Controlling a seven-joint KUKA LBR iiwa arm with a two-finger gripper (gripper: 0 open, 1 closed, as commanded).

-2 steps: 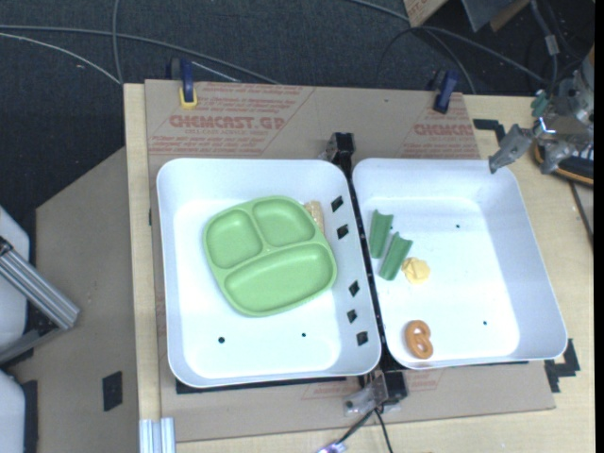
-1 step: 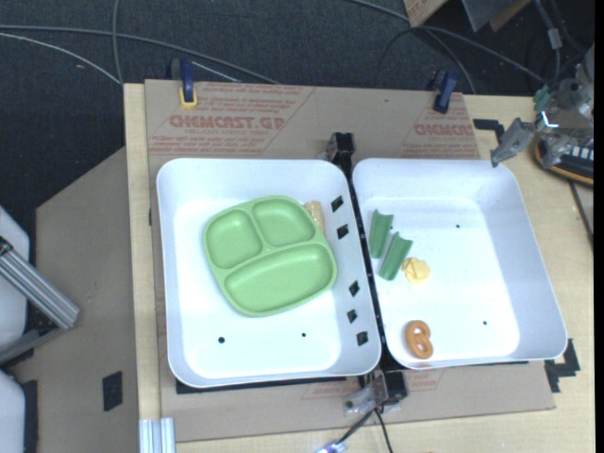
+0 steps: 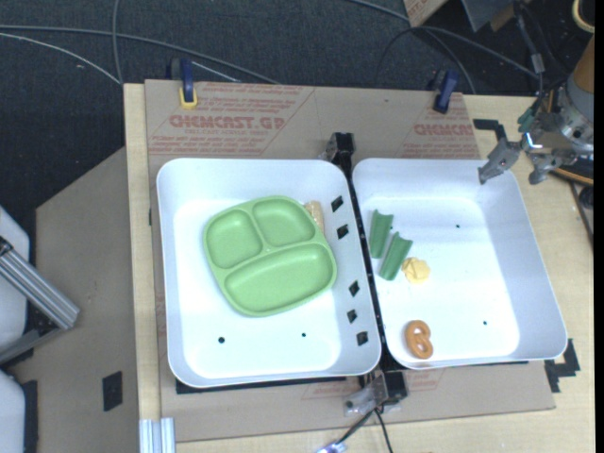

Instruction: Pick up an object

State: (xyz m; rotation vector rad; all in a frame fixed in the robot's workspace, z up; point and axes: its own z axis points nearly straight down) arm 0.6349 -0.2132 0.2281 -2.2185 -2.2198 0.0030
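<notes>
The right bin holds two green strips lying side by side near its left wall. A small yellow lump sits just below them, and an orange pretzel-shaped piece lies near the front rim. In the left bin rests a green divided plate, with a small tan piece at its upper right edge. My gripper hovers over the right bin's far right corner, open, with nothing between its fingers. It is well away from all the objects.
A black hinge strip runs between the two bins. Blue clamps hold the cardboard-covered bench at the back. Cables cross the dark floor behind. A metal rail stands at the left.
</notes>
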